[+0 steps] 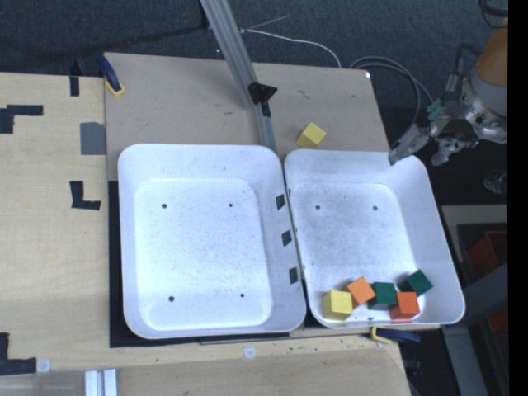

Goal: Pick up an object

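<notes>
Nothing picked yet: my gripper hangs at the right bin's far corner, its grasp indeterminable; blocks remain untouched.

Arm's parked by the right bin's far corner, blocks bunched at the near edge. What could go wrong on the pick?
1. The blocks touch each other against the right bin near wall, so the gripper may jam or grab two.
2. The yellow block outside lies on the bench, probably beyond the program's pick zone.
</notes>
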